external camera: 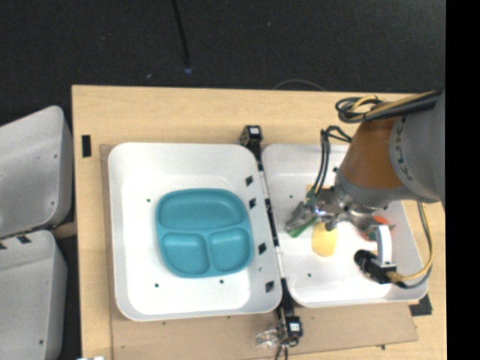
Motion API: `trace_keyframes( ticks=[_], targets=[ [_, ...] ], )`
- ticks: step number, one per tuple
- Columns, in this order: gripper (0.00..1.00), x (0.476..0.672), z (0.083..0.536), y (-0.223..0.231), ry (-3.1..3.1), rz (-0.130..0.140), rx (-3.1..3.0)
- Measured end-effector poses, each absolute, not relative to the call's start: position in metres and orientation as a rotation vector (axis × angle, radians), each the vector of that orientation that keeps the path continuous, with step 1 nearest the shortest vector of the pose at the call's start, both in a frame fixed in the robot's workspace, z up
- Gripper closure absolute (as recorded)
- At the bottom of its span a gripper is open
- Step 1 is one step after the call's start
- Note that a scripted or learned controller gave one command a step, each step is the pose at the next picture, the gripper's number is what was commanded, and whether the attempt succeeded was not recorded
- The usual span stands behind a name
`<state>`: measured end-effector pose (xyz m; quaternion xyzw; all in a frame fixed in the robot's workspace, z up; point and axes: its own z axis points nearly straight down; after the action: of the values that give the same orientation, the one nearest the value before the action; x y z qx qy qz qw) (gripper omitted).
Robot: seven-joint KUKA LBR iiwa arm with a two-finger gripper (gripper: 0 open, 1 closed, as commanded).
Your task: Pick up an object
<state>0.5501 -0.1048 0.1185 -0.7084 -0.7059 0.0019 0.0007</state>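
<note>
**Q:** What sits furthest left?

**A:** The left bin. The teal divided plate lies flat in the middle of it, and I'll place everything else from that plate.

**Q:** And to the right of the plate?

**A:** The right bin, touching the plate's bin along their shared edge. The first thing in it is a small green piece, the loose thing nearest the plate and about level with the plate's middle.

**Q:** Where is your gripper?

**A:** My gripper hangs just right of that green piece, low over the bin floor, with my arm reaching in from further right. From this angle I cannot tell whether it is spread or pressed together, and I see nothing pinched in it.

**Q:** Anything you could pick up?

**A:** A yellow object lies on the bin floor just beside my gripper, on its near side and a touch further from the plate. A small red piece shows furthest from the plate, partly hidden behind my wrist.
</note>
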Motion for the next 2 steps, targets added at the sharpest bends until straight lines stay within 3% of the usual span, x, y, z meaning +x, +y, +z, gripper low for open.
trace_keyframes(
  ticks=[1, 2],
  targets=[
    [0.00, 0.551, 0.101, -0.106, -2.216, 0.001, -2.230],
    [1.00, 0.552, 0.112, -0.107, -2.207, -0.005, -2.240]
  ],
)
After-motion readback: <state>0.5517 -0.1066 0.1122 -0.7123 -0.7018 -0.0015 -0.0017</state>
